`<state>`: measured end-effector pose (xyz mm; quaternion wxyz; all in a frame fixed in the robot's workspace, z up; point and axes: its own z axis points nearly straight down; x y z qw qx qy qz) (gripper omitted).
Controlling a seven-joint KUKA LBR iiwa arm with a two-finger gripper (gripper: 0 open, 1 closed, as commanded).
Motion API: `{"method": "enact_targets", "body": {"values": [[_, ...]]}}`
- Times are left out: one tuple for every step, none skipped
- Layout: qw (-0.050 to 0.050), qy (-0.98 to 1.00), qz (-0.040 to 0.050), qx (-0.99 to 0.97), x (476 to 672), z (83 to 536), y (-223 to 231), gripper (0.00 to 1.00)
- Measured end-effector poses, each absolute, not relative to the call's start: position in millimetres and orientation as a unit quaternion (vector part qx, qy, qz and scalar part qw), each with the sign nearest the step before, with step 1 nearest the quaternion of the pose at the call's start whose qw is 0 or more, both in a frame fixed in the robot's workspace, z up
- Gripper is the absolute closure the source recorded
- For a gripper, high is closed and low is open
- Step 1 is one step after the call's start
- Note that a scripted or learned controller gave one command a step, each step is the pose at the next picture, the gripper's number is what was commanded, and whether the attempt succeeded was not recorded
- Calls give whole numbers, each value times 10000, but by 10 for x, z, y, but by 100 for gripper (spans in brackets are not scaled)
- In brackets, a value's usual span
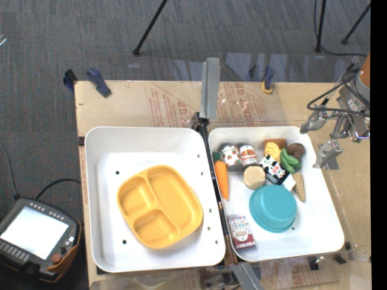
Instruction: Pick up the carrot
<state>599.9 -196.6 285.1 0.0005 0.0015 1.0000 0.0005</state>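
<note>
The carrot (222, 179) is orange with a green top. It lies lengthwise against the left wall of the right bin (331, 225), green end toward the back. My gripper (329, 152) hangs at the right bin's far right rim, well to the right of the carrot and apart from it. Nothing shows held in it.
The right bin also holds two small cans (239, 154), a round cream piece (254, 177), a teal bowl (274, 208), a small red carton (242, 232), corn (274, 147), green items (289, 161) and an ice cream cone (300, 186). A yellow divided plate (159, 205) sits in the left bin (106, 144).
</note>
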Motion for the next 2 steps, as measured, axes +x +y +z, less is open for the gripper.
{"method": "enact_targets", "body": {"values": [[47,9944,-7,-1057,6339,1305,-2073,0],[23,9999,-1,109,6403,1076,-2098,0]]}}
